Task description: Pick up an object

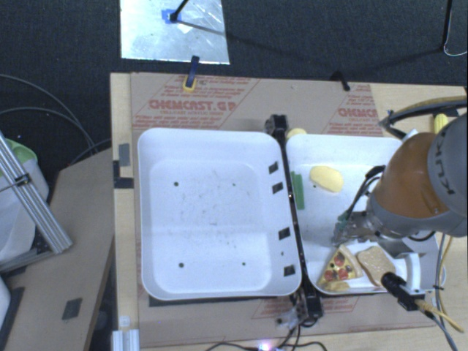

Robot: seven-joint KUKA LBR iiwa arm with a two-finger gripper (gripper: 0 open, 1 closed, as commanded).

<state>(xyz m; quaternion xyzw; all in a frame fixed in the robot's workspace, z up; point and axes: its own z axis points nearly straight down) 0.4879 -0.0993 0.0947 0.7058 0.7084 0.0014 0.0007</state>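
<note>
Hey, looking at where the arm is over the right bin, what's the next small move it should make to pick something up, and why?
Probably a short drop straight down. The gripper hangs over the right bin, just above the pizza slice, with the toast beside it and the yellow lemon farther back. Nothing shows between its fingers, so the pizza slice looks like the nearest target.

A dark carpeted floor (329,20) is seen beyond the bench — a shiny metal sheet (174,19) is laid on it. The bench (241,97) is covered with printed brown cardboard; an aluminium frame (33,196) stands at left.
</note>
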